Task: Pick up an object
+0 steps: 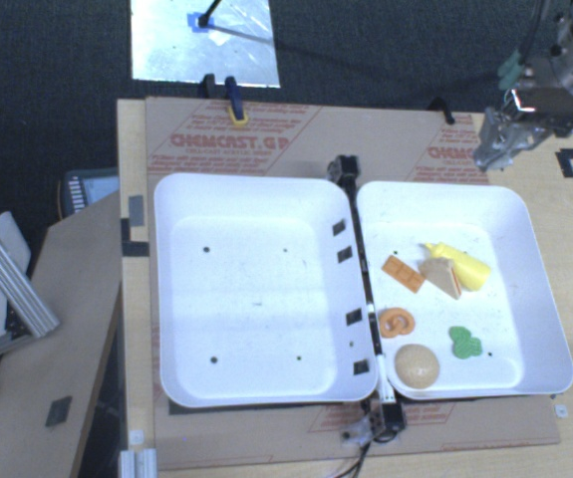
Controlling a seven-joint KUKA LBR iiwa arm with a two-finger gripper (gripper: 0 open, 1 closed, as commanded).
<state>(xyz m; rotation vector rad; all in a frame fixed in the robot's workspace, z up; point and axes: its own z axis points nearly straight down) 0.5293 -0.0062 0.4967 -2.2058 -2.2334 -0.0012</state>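
Dark carpet surrounds the worktop point(87, 267). Jaws point(492, 154) hang above the cardboard just beyond the right bin point(535, 267), far corner; nothing between them, but whether open or shut I cannot tell. Objects lie in the right bin: yellow piece point(463, 263), long axis slanting from far-left to near-right, touching a tan wedge point(440, 276); orange block point(403, 272) just beside; orange ring point(397, 322); beige ball point(417, 364) near the front wall; green piece point(464, 343). Left bin point(176, 202) beside.

Red print reading "CHEMCAST GP" stands on the brown board point(266, 132) under the bins, repeated at its right corner.
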